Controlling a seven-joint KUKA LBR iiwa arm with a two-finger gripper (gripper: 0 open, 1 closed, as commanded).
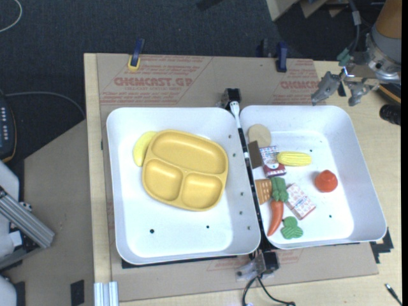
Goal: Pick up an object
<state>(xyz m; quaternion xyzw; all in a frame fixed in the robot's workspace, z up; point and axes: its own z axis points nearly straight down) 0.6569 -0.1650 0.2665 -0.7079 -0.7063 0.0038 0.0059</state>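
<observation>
The left bin (121, 171) carries a yellow divided tray (185, 169) lying flat near its middle, with a yellow banana-like piece (141, 148) tucked under the tray's 9 o'clock edge; that side looks like a holding place rather than the pick zone; the tray is broad and shallow, a poor fit for two fingers.

The right bin (357, 164) holds the small things, crowded toward its 9 o'clock wall: a tan disc (259, 133) at the top, a red-and-white packet (272, 161) just below, a corn cob (294, 159) beside it, a carrot (276, 213) lying lengthwise, a second small packet (299, 201) touching it, a green piece (292, 229) at 6 o'clock; a red tomato (326, 181) sits apart toward 3 o'clock, probably the easiest target since nothing crowds it.

The tool (339, 87) hangs over the surface (191, 78) beyond the right bin's 12 o'clock rim; its fingers (325, 88) stand apart, gripping nothing; a descent into the bin is yet to come.
</observation>
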